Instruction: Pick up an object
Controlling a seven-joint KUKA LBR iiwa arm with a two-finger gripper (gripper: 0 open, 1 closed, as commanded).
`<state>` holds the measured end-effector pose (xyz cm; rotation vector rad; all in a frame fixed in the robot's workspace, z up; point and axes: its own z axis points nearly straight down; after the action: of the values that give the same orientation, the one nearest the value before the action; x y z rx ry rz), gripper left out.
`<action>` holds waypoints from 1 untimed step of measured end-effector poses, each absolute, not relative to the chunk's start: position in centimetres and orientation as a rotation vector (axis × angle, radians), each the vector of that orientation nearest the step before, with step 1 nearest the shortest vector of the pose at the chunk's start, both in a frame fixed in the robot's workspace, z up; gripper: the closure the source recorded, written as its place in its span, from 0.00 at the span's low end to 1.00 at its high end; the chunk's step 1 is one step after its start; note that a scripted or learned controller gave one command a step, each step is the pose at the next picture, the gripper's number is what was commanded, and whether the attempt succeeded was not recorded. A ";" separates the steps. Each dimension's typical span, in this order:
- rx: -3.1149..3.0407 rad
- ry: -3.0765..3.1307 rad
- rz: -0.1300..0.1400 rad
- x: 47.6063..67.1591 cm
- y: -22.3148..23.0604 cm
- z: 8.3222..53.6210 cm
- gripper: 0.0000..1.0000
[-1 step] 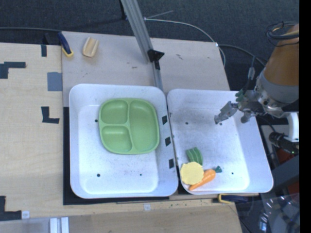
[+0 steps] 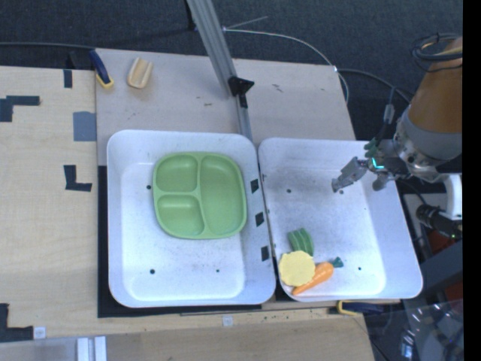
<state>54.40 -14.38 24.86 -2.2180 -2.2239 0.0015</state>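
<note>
Pincer [image 2: 362, 176] hovering over the right bin [image 2: 391, 239], seemingly spread and gripping nothing.
Three toys are lying in that bin's near-left corner: one green vegetable [image 2: 301, 241], one yellow disc [image 2: 297, 267], one carrot [image 2: 319, 274]; one green plate [image 2: 200, 194] is sitting in the left bin [image 2: 128, 224].

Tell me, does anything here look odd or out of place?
Nothing looks spilled or broken. The green divided plate sits slightly askew in the left bin. The toy food, a green piece, yellow piece and carrot, is crowded into the right bin's near corner.
</note>
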 end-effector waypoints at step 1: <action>-2.218 -2.220 0.007 54.4 -14.8 20.4 0.00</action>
<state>54.41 -14.82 20.38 -2.2176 -2.2195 0.0068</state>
